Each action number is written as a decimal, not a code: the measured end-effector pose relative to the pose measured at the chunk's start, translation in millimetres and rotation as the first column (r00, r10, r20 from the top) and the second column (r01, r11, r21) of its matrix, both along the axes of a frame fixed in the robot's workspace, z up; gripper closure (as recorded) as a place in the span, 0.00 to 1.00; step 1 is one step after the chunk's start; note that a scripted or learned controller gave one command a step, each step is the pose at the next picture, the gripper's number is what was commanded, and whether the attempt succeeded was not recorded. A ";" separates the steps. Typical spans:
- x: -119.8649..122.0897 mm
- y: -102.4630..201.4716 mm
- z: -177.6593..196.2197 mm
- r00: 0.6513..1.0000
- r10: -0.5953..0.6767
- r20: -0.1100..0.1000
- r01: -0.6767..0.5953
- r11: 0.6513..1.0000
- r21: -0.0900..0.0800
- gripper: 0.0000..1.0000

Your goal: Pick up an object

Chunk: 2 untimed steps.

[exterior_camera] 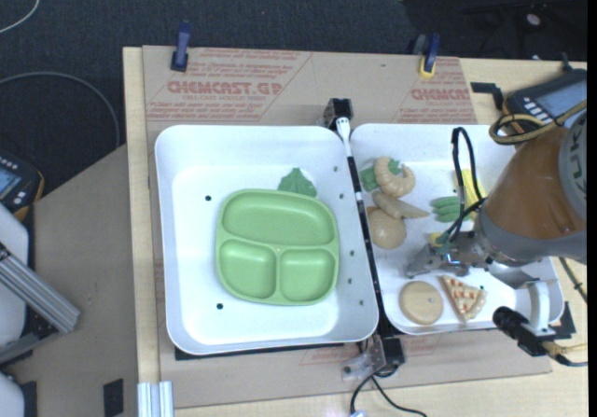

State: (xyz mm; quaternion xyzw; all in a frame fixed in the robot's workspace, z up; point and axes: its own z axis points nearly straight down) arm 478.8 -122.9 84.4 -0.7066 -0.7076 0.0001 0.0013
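Observation:
The right bin (pixel 424 137) holds several toy foods: a tan croissant-like piece with a green bit (pixel 392 177), a beige potato-like lump (pixel 387 229), a green bean pod (pixel 448 208), a round tan cookie (pixel 421 301) and a pizza slice (pixel 464 297). My gripper (pixel 431 261) hangs low in this bin, just above the cookie and left of the pizza slice. Its metal fingers (pixel 420 265) point left. I see no object between them. The arm's orange band and grey wrist (pixel 532 210) cover the bin's right side.
The left bin (pixel 182 219) holds a green three-compartment plate (pixel 277 245) and a small green leaf piece (pixel 298 183) at the plate's far edge. Yellow and black cables (pixel 464 173) run down beside the arm. Clamps hold the board's far edge.

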 end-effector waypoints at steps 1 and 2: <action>0.2 -72.7 0.5 1.000 -0.006 0.006 0.006 1.000 -0.007 0.00; 0.1 -53.3 0.1 1.000 -0.001 0.001 0.001 1.000 -0.001 0.00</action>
